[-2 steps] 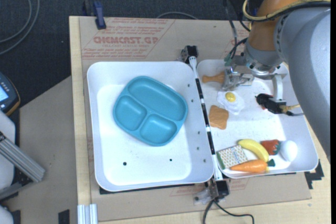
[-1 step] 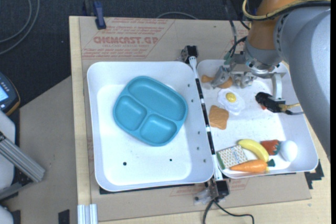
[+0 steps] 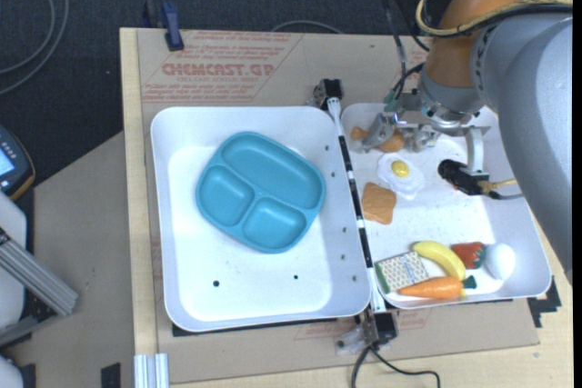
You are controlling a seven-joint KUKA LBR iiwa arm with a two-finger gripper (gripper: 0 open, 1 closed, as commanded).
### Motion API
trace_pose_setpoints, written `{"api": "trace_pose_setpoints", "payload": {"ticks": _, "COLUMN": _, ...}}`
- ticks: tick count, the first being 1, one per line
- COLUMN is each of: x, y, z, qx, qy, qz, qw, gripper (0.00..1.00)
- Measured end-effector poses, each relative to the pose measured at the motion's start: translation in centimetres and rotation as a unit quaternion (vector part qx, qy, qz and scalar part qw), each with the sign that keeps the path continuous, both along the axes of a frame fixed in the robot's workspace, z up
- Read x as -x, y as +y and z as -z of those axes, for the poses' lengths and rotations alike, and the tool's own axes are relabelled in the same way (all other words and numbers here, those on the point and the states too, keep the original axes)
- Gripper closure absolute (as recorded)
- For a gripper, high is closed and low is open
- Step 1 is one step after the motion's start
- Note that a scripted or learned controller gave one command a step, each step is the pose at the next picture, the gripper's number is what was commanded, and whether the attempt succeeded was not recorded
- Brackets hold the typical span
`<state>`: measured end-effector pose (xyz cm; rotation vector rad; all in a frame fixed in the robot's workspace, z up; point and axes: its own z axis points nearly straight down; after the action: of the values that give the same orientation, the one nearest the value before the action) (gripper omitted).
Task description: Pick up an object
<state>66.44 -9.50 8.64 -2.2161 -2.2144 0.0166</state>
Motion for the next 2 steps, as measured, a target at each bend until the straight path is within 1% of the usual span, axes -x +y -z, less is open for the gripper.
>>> {"api": "trace_pose_setpoints", "payload": {"ticks": 1, "x": 0.01, "y": -1.14, "z": 0.20, "qx": -0.0013, "qy": -0.001, "qz": 0.001, "qw": 1.0000, "gripper": 0.00}}
{"api": "trace_pose_setpoints", "payload": {"ticks": 2, "x": 0.00, "y": -0.38, "z": 0.18, "qx": 0.0004, "qy": -0.001, "qz": 0.001, "qw": 1.0000, "gripper": 0.00}}
